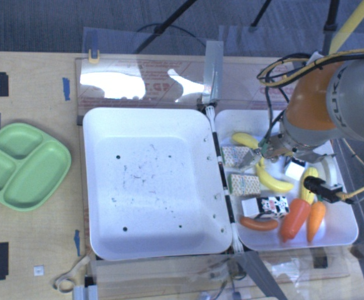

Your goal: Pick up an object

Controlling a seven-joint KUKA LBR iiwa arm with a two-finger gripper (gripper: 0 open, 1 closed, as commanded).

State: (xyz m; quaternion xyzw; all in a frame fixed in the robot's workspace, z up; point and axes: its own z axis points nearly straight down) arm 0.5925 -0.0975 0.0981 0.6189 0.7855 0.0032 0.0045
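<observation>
Orange and grey, the arm (pixel 322 105) reaches in from the right and hangs over the right bin (pixel 347 230), its wrist low above the clutter there. The claw (pixel 264 149) sits at the arm's lower left end, just over the upper part of the pile, close to a banana (pixel 245 140) lying near the bin's upper left corner. Whether the claw is spread or pressed together I cannot tell (the wrist and cables hide its tips), and nothing can be seen pinched in it.

The things to pick from all lie in the right bin. A second banana (pixel 272 179) curves across the middle, just below the claw. Left of it sit two small patterned packets (pixel 244 182), one above the other, against the bin's left wall. Lower down lies a small black-and-white box (pixel 270 205), and beneath it a reddish sausage-shaped piece (pixel 258 224) rests flat near the front wall. To the right of these, a red pepper-like piece (pixel 295 219) and an orange carrot (pixel 315 220) stand side by side, touching. A yellow item (pixel 308 186) partly shows behind them, beside a black part of the arm's gear.

The left bin (pixel 150 180) shows a scuffed white floor with a few dark dots. On the wooden worktop (pixel 32 67) at far left rests a green divided plate (pixel 22 165), well apart from both bins.
</observation>
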